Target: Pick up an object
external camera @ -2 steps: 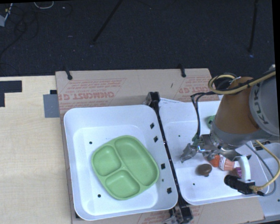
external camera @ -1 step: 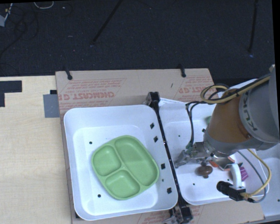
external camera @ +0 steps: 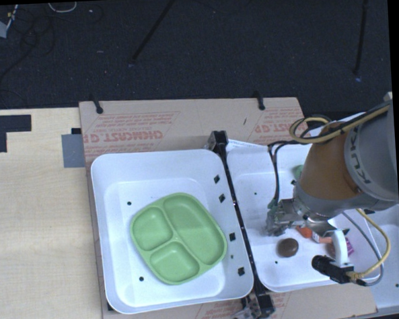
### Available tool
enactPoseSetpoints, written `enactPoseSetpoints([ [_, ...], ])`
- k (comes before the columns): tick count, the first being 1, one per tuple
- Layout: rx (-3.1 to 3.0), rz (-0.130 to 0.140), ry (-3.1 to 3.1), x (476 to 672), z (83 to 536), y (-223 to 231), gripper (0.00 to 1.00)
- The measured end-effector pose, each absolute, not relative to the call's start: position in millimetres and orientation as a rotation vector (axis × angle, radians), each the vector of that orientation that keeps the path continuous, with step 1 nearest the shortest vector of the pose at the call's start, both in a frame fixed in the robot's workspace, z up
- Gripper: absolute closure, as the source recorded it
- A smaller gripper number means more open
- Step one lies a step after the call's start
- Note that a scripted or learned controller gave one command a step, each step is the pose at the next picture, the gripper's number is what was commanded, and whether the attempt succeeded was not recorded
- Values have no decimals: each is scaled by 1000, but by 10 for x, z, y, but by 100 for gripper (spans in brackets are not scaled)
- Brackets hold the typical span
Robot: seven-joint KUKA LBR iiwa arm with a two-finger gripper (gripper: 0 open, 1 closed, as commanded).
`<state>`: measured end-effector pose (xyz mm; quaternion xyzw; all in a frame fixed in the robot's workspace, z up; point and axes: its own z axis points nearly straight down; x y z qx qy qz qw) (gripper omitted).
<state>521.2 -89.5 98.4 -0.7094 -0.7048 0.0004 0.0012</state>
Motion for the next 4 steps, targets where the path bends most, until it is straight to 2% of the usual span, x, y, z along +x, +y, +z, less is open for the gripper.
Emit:
enactPoseSetpoints([
  [2,-2232,-1,-2213,5132,1935,-1008,100],
  [3,-2222,-2,-2223,5153,2356,-1017,100],
  [4,-2215,2,-2221,5065,2303,-552,100],
])
